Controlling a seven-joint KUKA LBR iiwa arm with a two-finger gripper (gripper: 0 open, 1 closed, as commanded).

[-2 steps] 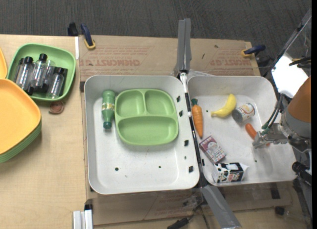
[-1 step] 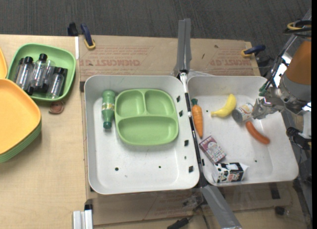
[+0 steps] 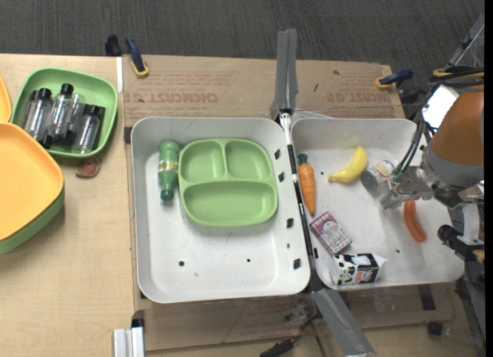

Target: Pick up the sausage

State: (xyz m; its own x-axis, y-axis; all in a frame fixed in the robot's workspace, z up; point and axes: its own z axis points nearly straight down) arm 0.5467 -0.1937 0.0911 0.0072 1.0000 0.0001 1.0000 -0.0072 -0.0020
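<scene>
1. We are observing the grey two-finger gripper (image 3: 394, 193) hanging low over the right shallow white plastic bin (image 3: 385, 274), near that bin's right side, with the orange-banded arm reaching in from the right.
2. We are locating the short orange-red sausage (image 3: 414, 221) lying on the bin floor just beside and below the gripper; nothing is sitting between the fingers, and we cannot tell whether they are spread or closed.
3. We are noting a small silver can (image 3: 379, 172) just beside the gripper, a yellow banana (image 3: 350, 166) further left, and an orange carrot (image 3: 307, 186) lying along the bin's left wall.
4. We are recording a pink packet (image 3: 330, 233) and a black-and-white carton (image 3: 358, 269) near the front edge, well clear of the target.
5. We are judging the gripper to be placed for an approach; the nearby can is posing a risk of a mistaken grasp.
6. We are seeing a green divided plate (image 3: 229, 181) and a green bottle (image 3: 167, 169) resting in the left bin (image 3: 219, 271).
</scene>
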